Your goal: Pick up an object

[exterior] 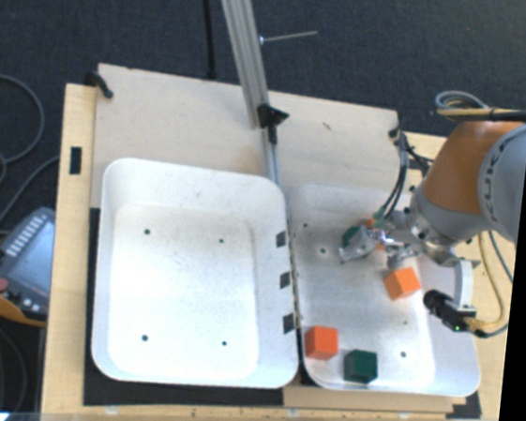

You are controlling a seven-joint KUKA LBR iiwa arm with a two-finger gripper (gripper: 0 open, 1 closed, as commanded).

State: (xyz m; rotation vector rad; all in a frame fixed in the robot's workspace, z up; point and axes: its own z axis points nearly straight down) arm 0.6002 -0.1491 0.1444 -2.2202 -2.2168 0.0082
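Note:
My gripper (380, 247) hangs over the upper middle of the right bin (434, 366), below the grey wrist and the orange band. Just below and to the right of it is a tilted orange block (402, 283), close against the gripper; whether it is held or lying on the bin floor I cannot tell. A second orange cube (322, 342) rests near the bin's front left corner. Beside it, to the right, sits a dark green cube (360, 365).
The left bin (190, 272) lies alongside, across a shared rim with black clips (285, 278). A slanted aluminium post (252, 62) rises behind the bins. Cables and a pendant (21, 262) lie off the bench at left.

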